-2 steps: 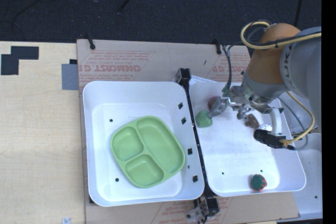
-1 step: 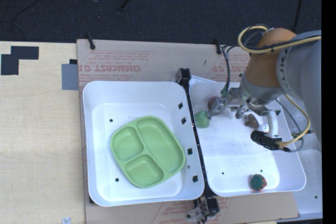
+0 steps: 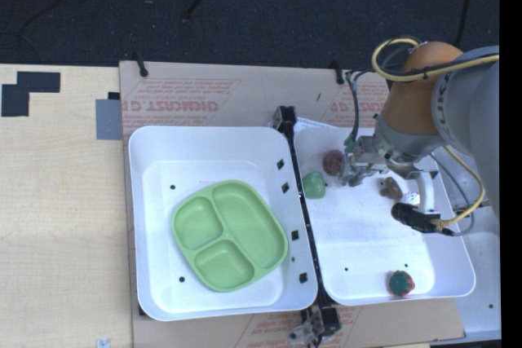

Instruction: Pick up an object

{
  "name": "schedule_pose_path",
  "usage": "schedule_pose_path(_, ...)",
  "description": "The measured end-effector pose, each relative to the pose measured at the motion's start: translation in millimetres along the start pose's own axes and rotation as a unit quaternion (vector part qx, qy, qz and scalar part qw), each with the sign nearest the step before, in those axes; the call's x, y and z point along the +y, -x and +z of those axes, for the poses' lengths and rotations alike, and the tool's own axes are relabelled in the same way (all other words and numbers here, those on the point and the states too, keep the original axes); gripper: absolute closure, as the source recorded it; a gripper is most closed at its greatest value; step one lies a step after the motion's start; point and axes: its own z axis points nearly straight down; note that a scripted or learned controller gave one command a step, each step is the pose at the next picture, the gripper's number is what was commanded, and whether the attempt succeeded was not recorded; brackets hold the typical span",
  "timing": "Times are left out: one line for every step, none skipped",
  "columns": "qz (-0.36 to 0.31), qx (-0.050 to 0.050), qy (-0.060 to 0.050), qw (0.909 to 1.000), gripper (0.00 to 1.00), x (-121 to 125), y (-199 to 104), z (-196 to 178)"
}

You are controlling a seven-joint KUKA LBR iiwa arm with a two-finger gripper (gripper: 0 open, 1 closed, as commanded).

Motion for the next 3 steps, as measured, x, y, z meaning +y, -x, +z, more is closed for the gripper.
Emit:
schedule_pose_path(-0.003,0.001,-0.002,1.0,1.0,1,9,-59)
schedule_pose_path(-0.004,0.002,-0.002,1.0,1.0,1,10,-106)
schedule_pose_path(-0.004,0.002,-0.005,1.0,1.0,1,10,-94)
